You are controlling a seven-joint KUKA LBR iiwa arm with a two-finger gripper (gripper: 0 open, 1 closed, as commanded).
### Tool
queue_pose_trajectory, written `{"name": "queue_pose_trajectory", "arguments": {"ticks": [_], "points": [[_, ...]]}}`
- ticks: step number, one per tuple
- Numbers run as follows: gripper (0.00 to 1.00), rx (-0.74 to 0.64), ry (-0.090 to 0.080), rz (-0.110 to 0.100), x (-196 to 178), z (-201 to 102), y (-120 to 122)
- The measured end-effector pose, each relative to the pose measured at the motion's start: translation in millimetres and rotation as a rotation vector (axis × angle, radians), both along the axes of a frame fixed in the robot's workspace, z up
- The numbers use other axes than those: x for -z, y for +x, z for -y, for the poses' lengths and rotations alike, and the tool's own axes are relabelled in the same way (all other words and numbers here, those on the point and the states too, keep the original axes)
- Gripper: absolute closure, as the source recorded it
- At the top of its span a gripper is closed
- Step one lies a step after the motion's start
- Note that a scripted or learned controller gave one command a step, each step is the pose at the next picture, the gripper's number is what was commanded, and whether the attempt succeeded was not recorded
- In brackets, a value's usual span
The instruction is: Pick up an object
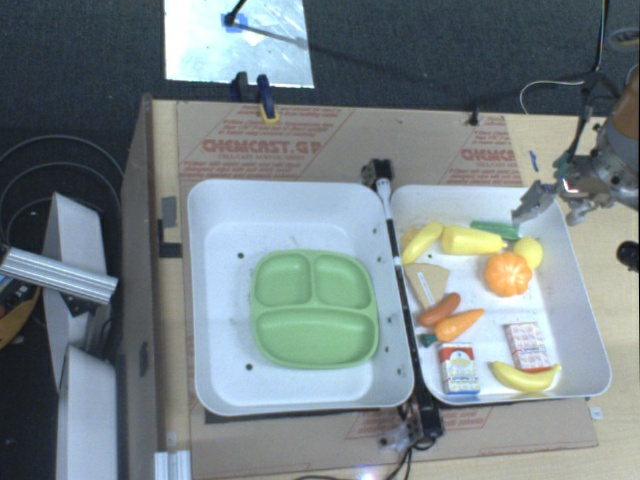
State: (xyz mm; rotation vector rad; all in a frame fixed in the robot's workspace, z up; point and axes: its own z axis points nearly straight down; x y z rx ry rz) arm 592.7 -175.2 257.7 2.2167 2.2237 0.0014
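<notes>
**Orange fruit among toy food in right bin, arm at far right corner**

Orange (pixel 508 274) near the far right part of the right bin (pixel 590 353), touching a yellow lemon (pixel 529 251) just behind it. Just beyond, a corn cob (pixel 472 239) with a green piece (pixel 492 228) alongside, and a banana (pixel 421 241) close to the bin's left wall. Toward the middle, a tan wedge (pixel 428 280), then two carrots (pixel 450 317) side by side. Along the near edge, a small red-and-white carton (pixel 457 366), a second banana (pixel 524 375) and a red box (pixel 525 344).

Left bin (pixel 215 218) carrying a green divided plate (pixel 314 307), flat in its middle.

Grey arm entering over the right bin's far right corner, gripper (pixel 548 200) above the rim, apart from all the food, nothing seen between its fingers. Pincer too blurred and small to judge, possibly spread; cannot tell for certain.

Cardboard sheet (pixel 300 138) under both bins.
</notes>
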Motion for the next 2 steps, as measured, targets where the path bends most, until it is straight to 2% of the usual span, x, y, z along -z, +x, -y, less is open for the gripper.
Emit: {"name": "queue_pose_trajectory", "arguments": {"ticks": [1, 2], "points": [[0.0, -0.003, 0.003, -0.007, 93, -16, 9], [0.0, 0.002, 0.002, -0.006, 178, -16, -3]]}}
